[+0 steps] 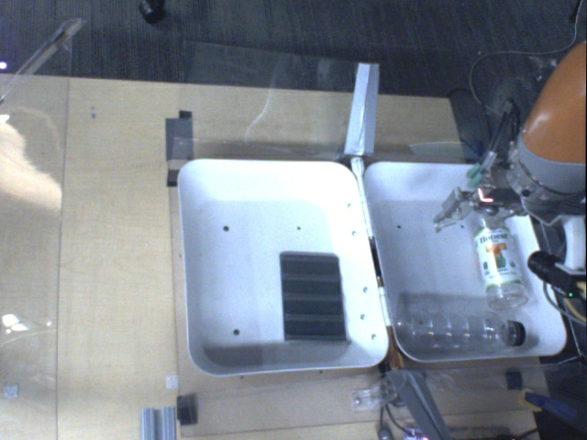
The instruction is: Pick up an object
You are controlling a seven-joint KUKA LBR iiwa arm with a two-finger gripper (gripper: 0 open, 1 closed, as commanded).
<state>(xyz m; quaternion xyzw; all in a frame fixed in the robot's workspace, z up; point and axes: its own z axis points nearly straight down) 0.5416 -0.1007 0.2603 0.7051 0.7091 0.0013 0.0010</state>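
Gripper [472,200] (fingers hard to read) above clear bottle [498,262].

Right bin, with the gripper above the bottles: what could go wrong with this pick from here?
1. The small labelled bottle lies against the right bin's right wall, so a finger may hit the wall.
2. The clear bottle lies on its side along the front wall; it may roll or slip.
3. The gripper hangs near both; it could nudge one while grasping the other.
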